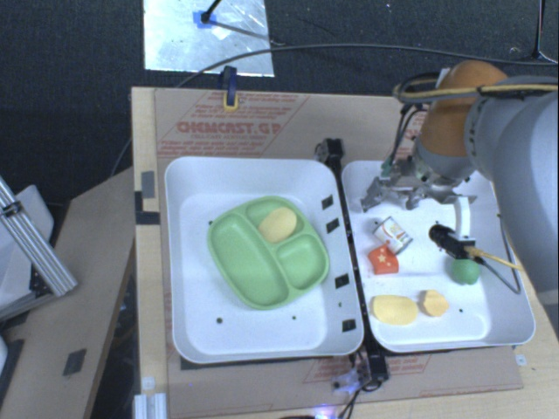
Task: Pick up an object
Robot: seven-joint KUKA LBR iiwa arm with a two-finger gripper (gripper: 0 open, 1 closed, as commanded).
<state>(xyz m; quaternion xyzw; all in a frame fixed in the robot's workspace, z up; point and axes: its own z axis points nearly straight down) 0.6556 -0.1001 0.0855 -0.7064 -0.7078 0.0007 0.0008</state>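
Observation:
My gripper hangs over the far part of the right bin, just beyond a small white and orange box. A red piece lies right beside that box on its near side. Further right rests a green ball. Two yellow pieces, a longer one and a smaller one, lie near the bin's front wall. Nothing can be made out in the gripper's grasp.
The left bin holds a green divided plate with a yellow item in its far compartment. A black hinge strip runs between the two bins. The grey arm fills the space to the right.

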